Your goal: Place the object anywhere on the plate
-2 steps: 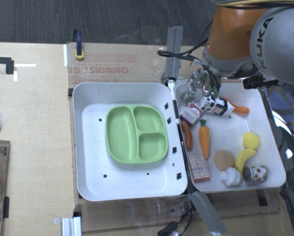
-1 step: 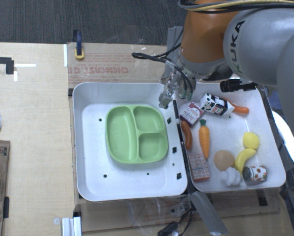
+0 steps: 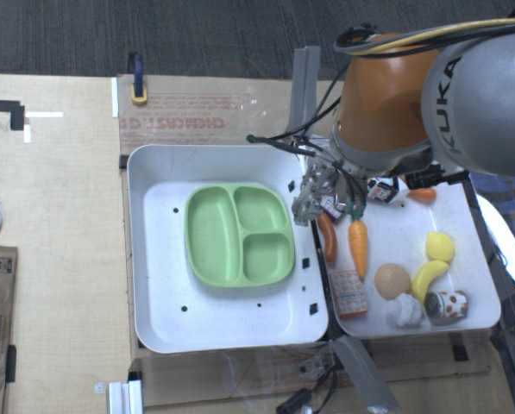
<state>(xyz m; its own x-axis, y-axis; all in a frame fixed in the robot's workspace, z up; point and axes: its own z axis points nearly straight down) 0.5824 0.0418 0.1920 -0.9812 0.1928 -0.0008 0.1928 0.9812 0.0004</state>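
The green plate (image 3: 238, 234), divided into three compartments, lies in the left bin (image 3: 153, 257) with nothing on it. My gripper (image 3: 310, 200) hangs over the wall between the two bins, just off the plate's right edge. Directly below it in the right bin (image 3: 481, 257) lie a reddish sausage (image 3: 328, 236) and an orange carrot (image 3: 358, 242). I see nothing clearly between the gripper's tips. The arm's orange band and wrist hide the back part of the right bin.
The right bin also holds a red box (image 3: 348, 293), a tan egg-like ball (image 3: 392, 280), a banana (image 3: 426, 279), a lemon (image 3: 440, 247), a small can (image 3: 448, 305), a white lump (image 3: 404, 312) and an orange piece (image 3: 422, 194). Cables trail from the wrist.
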